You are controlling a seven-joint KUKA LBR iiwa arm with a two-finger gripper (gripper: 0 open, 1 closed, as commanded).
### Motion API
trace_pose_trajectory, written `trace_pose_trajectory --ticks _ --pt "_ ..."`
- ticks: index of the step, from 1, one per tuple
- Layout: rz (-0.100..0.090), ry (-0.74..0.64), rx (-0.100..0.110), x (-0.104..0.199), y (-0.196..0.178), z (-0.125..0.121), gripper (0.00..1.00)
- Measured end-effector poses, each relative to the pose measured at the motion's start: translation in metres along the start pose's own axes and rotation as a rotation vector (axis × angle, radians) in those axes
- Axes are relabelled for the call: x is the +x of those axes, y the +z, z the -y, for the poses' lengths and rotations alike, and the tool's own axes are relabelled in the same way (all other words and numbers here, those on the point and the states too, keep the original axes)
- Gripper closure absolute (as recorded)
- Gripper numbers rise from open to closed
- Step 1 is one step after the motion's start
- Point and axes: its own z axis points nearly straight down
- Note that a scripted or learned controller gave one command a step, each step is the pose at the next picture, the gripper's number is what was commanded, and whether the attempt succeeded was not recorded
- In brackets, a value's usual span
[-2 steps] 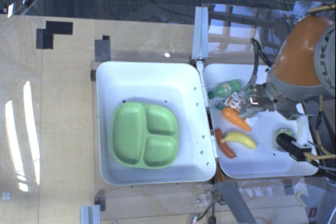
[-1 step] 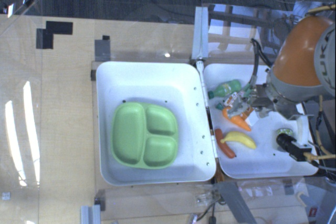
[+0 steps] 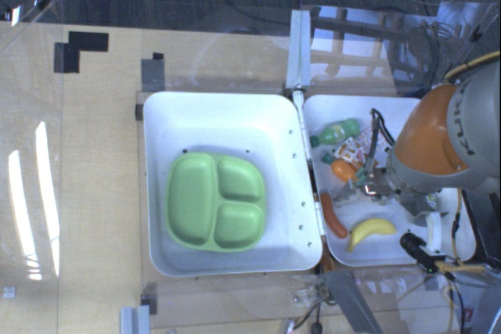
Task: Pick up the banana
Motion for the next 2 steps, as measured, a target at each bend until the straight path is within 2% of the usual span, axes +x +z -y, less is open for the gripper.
trace_pose_trajectory --ticks 1,2 --pt "-0.002 -0.053 -0.004 -0.0060 -0.0005 0.0179 0.00" --pt "0.001 -0.110 -0.005 -0.0021 -0.0007 0.0179 0.00"
